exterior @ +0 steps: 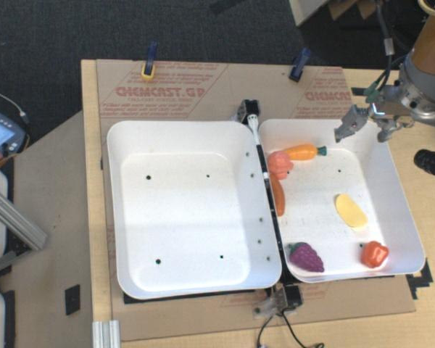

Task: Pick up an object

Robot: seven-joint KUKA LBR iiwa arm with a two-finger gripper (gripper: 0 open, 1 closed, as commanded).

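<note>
- gripper (367,124) hangs over far-right corner of right bin (400,194), above the rim; fingers (346,130) spread apart, nothing btwn them
- step in hand, my read: approach + choose a target; nothing picked yet
- all pickable stuff sits in right bin; left bin (123,209) has no objs
- nearest candidate = small carrot (303,151), lying flat near far wall, just left of gripper; prob easiest: come straight down, fingers across its narrow width
- carrot's left end is near the pink piece (280,163), so keep fingers toward the green-tip end to avoid bumping 2 objs
- pink piece + long orange piece (278,196) hug the divider wall; risky, finger may hit wall
- yellow lemon-ish obj (351,211) sits alone mid-bin, well apart from others; good fallback, but rounded, may slip
- counts: 2 bins; 1 carrot, 1 pink piece, 1 long orange piece, 1 yellow obj, 1 purple grape bunch (306,257), 1 red pepper (375,254) = 6 objs
- 2 clamps on far edge of worktop (203,78): yellow-blue clamp (149,61), blue clamp (300,64)
</note>
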